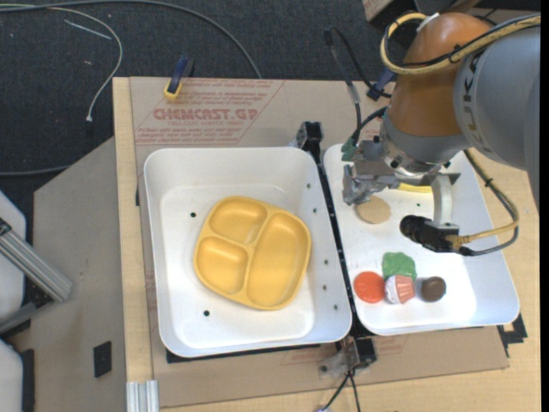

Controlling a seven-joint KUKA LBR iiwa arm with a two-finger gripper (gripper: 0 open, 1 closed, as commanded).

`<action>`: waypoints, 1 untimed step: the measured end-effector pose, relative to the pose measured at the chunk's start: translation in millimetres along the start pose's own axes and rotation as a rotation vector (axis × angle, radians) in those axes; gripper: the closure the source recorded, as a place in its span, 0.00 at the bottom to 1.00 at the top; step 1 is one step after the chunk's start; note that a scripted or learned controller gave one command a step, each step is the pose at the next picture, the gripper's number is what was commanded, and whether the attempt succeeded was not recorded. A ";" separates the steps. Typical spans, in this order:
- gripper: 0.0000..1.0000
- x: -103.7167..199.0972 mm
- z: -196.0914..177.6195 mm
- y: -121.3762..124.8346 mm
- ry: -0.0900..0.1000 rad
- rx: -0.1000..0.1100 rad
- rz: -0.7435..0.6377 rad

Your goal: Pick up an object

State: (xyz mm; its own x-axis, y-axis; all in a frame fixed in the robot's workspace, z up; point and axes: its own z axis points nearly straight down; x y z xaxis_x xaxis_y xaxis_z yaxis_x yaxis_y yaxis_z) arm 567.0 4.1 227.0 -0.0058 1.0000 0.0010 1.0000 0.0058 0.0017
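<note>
The grey metal claw (367, 191) is hanging low over the right-hand shallow white plastic bin (489, 294), just above a flat round tan cookie-like disc (373, 211). Whether it is released or clenched is impossible to tell, since the wrist is hiding its tips. Toward the bin's near edge, a green leafy toy (399, 264), an orange round piece (369, 287), a red-and-white striped piece (400, 290) and a brown rounded lump (432, 289) are sitting close together. A yellow three-compartment plastic plate (253, 251) is lying in the left-hand white bin (171, 187), on the cardboard-covered worktop (137, 118).
</note>
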 end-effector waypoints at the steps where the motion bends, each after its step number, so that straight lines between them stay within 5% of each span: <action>1: 1.00 56.7 6.8 27.1 0.001 -0.001 -0.001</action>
